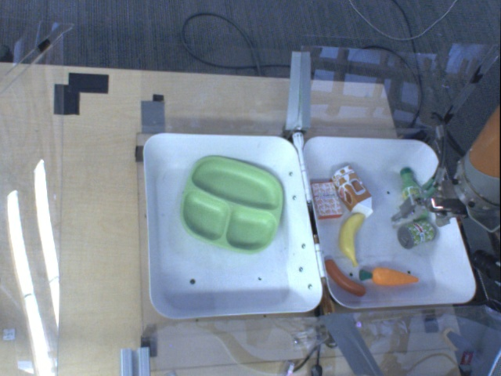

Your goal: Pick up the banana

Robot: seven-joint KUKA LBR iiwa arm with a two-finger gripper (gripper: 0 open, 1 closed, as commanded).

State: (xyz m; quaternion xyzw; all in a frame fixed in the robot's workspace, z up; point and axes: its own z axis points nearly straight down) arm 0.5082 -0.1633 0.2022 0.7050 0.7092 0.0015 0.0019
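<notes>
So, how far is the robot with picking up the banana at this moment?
Nothing looks done yet: the banana lies flat in the right bin, between the hot dog and a small carton. In hand: the end effector is at the bin's right side, near a green can. Left: reach across, grasp and lift.

banana point(351, 238): plain yellow
divided plate point(232, 203): light green
carrot point(391, 276): orange, green top
sausage point(344, 277): reddish brown
bottle point(409, 182): green
bins point(168, 288): white
arm point(484, 157): grey, orange band

Yellow banana point(351, 238), curved, lying flat, upright in view
</notes>
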